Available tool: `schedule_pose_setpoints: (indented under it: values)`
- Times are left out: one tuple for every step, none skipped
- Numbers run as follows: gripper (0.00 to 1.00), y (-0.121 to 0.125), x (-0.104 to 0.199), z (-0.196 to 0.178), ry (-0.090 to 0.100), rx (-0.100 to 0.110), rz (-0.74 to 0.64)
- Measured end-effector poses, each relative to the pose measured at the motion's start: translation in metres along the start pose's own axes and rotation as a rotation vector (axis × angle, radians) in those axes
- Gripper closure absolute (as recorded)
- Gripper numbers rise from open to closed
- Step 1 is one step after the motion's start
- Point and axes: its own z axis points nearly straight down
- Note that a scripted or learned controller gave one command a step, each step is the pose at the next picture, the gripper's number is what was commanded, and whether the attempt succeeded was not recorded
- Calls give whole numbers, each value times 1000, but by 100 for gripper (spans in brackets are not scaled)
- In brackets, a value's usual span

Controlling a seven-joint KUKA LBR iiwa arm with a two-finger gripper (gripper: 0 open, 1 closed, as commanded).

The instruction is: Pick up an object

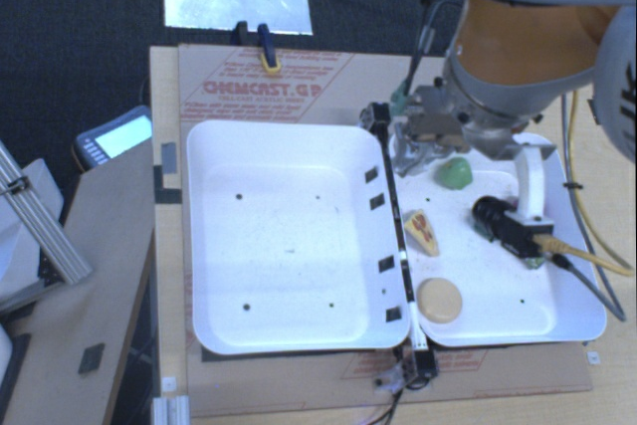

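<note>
Claw low at upper-left corner of right bin, finger state cannot tell, nothing seen pinched; nearest target, green object, sits just right of it, roundish, no clear long axis, upper-centre of that bin.

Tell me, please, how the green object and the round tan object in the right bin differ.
The green object lies at the far end near the gripper; the round tan object lies at the near end. The green one looks smaller and lumpier, the tan one a flat disc. Both rest in the right bin.
</note>
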Motion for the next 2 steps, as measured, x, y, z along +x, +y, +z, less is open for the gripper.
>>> schedule_pose_setpoints:
  values:
    - [100, -25, 58, -151, 5, -17, 3]
    - [100, 0, 132, -65, -5, 7, 3]
